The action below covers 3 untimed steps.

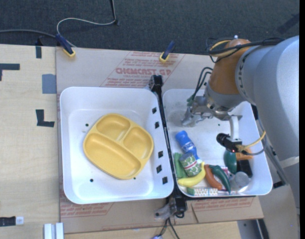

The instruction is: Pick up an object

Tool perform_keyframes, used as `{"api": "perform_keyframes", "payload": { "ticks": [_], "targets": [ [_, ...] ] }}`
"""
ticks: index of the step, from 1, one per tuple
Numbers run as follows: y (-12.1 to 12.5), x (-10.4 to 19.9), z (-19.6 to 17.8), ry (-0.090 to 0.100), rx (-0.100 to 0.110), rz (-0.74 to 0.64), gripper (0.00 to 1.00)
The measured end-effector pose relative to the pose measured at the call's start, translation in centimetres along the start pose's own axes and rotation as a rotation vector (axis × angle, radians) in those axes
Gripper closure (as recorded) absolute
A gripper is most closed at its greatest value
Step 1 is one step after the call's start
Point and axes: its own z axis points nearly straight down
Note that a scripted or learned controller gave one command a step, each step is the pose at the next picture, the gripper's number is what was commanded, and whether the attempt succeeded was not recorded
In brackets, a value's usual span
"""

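I see my gripper (189, 116) low over the right bin (264, 183), fingers slightly apart, holding nothing. The toys, blue bottle (184, 141) nearest, lie just below it. No pick is done yet.

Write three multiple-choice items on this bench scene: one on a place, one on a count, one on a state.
1. Where does the yellow plate lie?
A. left bin
B. right bin
C. on the cardboard

2. How many compartments does the plate have?
A. one
B. three
C. six

3. How does the blue bottle rest?
A. upright
B. on its side
C. held in the gripper

Answers: 1 A, it sits inside the left bin. 2 B, ridges split it into three wells. 3 B, it lies flat on the floor of the right bin, with the gripper apart above it.
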Motion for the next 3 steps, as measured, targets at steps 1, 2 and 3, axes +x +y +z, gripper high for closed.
{"api": "perform_keyframes", "payload": {
  "ticks": [1,2,3],
  "targets": [
    [-0.01,0.00,0.02,0.000,0.000,0.000,0.00],
    [-0.03,0.04,-0.91,0.000,0.002,-0.001,1.00],
    [-0.03,0.05,-0.90,0.000,0.002,-0.001,0.00]
  ]
}}
